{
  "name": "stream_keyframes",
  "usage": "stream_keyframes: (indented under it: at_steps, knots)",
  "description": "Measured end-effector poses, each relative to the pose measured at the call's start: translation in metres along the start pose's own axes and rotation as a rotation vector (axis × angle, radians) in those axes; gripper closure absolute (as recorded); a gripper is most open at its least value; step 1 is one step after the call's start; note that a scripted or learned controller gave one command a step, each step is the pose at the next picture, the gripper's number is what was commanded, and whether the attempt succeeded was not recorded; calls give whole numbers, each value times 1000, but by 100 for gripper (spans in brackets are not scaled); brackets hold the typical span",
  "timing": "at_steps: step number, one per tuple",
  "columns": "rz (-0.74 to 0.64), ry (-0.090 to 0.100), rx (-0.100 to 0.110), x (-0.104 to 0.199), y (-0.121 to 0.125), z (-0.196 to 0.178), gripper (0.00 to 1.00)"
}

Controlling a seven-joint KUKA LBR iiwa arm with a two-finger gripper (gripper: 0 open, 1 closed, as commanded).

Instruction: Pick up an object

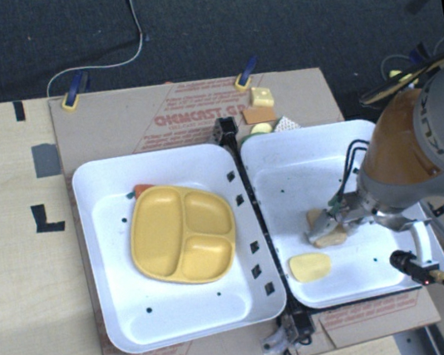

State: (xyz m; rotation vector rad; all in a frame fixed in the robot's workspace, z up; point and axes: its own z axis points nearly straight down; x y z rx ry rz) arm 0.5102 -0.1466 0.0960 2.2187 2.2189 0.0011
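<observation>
In the right bin [287, 161] a tan, bread-like piece [328, 237] lies near the middle, with a pale yellow oval piece [309, 266] just below it toward the front. My gripper [330, 217] is low in the right bin, its tip right at the tan piece's upper edge. The grey arm with its orange band [398, 147] comes in from the right and hides the bin's right side. A yellow divided plate [182, 232] lies in the left bin [105, 234], with a small orange-red thing [141, 189] peeking out behind its far left edge.
Behind the bins, on the cardboard, sit a small tan block [259, 107], a greenish round thing [260, 130] and a white patterned piece [285, 126]. A black divider with clips [249, 210] runs between the bins. Cables lie at the far right.
</observation>
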Motion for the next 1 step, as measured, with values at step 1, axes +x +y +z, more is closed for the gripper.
stream_keyframes:
  at_steps: [1]
  knots:
    - [-8,2,-5,58,38,-94,100]
